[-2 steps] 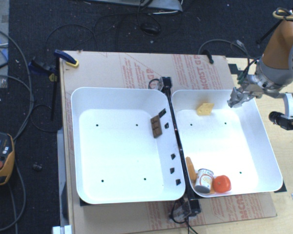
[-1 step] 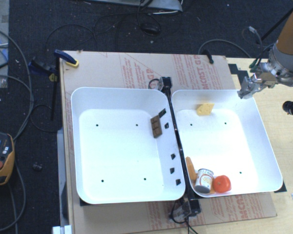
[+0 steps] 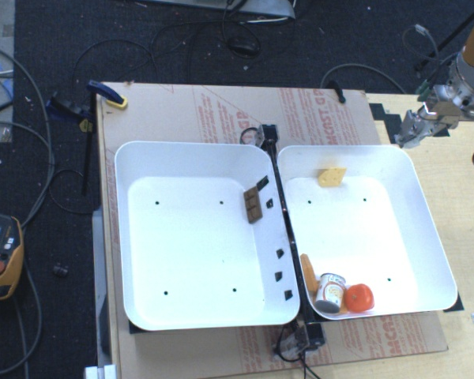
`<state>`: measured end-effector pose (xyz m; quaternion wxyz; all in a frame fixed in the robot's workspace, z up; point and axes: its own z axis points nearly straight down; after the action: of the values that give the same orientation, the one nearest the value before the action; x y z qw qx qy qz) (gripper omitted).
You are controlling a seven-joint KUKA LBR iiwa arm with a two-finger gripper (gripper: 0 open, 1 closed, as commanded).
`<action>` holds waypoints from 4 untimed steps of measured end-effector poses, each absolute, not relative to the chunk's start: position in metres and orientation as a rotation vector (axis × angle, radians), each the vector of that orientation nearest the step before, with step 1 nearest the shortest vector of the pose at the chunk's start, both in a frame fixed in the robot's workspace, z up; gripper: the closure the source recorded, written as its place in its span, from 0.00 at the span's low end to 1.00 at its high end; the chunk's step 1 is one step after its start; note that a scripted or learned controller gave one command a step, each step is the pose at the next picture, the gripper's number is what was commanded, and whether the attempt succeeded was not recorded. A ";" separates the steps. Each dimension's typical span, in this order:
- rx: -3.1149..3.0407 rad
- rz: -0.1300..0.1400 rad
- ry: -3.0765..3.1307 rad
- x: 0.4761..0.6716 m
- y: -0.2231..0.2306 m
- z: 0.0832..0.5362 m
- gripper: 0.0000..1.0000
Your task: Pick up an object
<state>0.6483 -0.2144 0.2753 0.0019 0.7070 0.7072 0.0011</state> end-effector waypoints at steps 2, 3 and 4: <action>2.217 0.001 2.228 0.654 -0.112 0.250 1.00; 2.217 0.002 2.227 0.656 -0.061 0.257 1.00; 2.218 0.000 2.227 0.652 -0.006 0.241 1.00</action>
<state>0.6520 -0.0056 0.2413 -0.0007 0.7056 0.7086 0.0001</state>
